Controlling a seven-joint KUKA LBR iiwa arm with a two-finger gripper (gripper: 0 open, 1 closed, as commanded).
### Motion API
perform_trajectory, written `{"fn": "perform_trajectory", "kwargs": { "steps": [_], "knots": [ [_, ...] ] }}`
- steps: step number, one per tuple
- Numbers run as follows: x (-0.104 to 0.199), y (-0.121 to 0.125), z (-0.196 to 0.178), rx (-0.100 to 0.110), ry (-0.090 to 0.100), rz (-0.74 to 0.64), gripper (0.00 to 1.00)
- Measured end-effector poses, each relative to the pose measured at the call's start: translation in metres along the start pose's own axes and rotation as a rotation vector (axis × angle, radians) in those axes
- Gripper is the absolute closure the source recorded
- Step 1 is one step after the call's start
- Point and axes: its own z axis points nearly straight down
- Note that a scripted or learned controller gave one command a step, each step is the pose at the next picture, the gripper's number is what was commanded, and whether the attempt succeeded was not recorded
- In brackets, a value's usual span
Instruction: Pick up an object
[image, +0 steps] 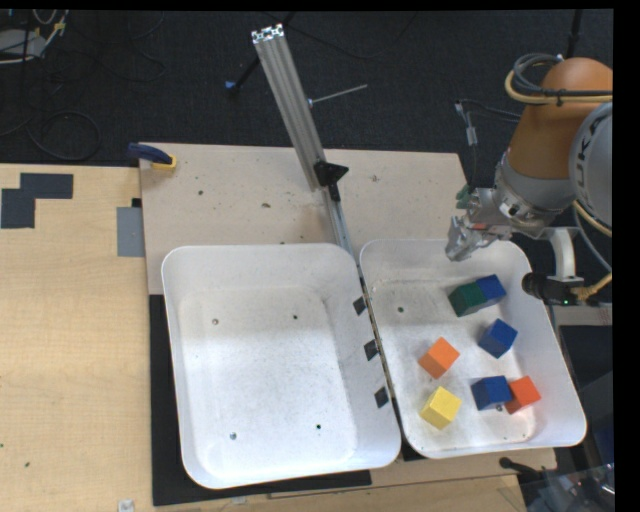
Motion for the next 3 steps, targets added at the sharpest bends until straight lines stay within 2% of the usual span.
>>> {"fn": "perform_trajectory", "kwargs": {
  "steps": [1,2,3],
  "knots": [
    [-0.002,0.001,-0.054,-0.001,0.000,-0.003,1.00],
    [0.055,0.001,-0.040,0.007,0.004,-0.007,1.00],
    [0.103,-0.008,-0.044,0.008,0.004,-0.006,1.00]
  ]
}}
